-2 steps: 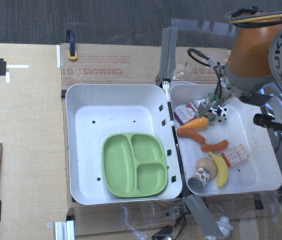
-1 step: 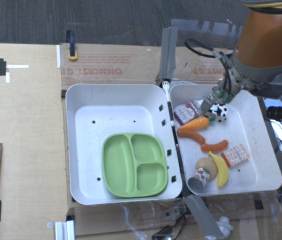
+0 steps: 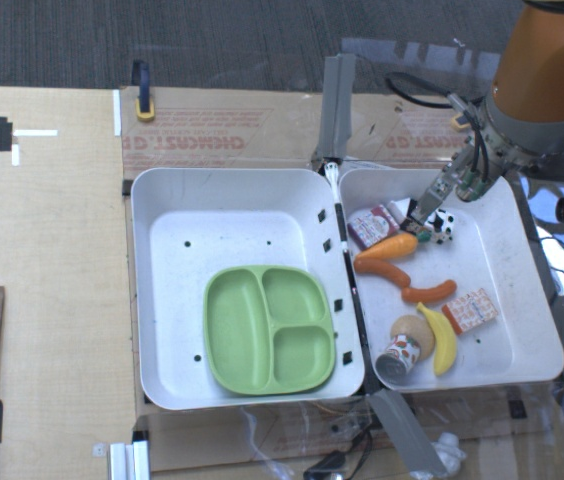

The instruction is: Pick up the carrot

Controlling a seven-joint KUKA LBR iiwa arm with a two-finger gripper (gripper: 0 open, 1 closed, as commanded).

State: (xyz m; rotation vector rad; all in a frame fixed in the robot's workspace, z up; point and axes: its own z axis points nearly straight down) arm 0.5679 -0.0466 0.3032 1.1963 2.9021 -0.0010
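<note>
Two shallow white bins sit side by side on a pale wooden bench, the left bin (image 3: 162, 268) bearing a green divided plate (image 3: 267, 328) and the right bin (image 3: 522, 298) a scatter of small things. The carrot (image 3: 386, 248) lies near the left wall of the right bin, tilted, its thick end up toward the gripper (image 3: 418, 220) and its thin end pointing down-left; a small carton (image 3: 369, 226) lies just beside it above, a sausage (image 3: 428, 291) just below. Farther down are a banana (image 3: 440, 340), a can (image 3: 398, 356) and a red-and-white packet (image 3: 470, 311). The gripper's tip is at the carrot's thick end, touching or nearly so; whether it is spread or clamped cannot be told. The carrot looks like a light, stiff, smooth toy, likely slippery, so a grip across its thick middle seems safest.
</note>
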